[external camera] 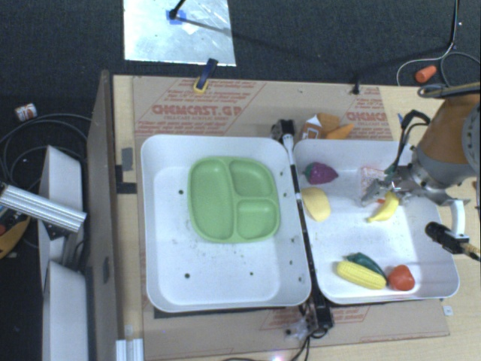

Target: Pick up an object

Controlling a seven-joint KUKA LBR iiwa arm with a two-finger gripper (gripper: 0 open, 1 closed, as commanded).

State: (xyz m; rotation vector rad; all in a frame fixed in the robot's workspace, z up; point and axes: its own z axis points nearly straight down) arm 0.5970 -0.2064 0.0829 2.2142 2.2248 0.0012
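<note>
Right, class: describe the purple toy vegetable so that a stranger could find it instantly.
Start at the right-hand shallow white bin. Look in its far-left corner, just above the pale yellow lemon-shaped toy. The purple toy vegetable lies there, the one purple item among yellow, red and green ones.

Robot lab: cardboard-topped bench (225, 104), twin white bins (161, 201) (loose cables (30, 138) alongside)

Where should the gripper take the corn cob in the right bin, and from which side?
Probably across the middle of the corn cob, coming straight down. It lies flat and long, running from upper left to lower right in the view, so the fingers should close across its narrow width. Its left side is open floor of the right bin; a dark green item touches its upper edge and a tomato sits just right.
</note>
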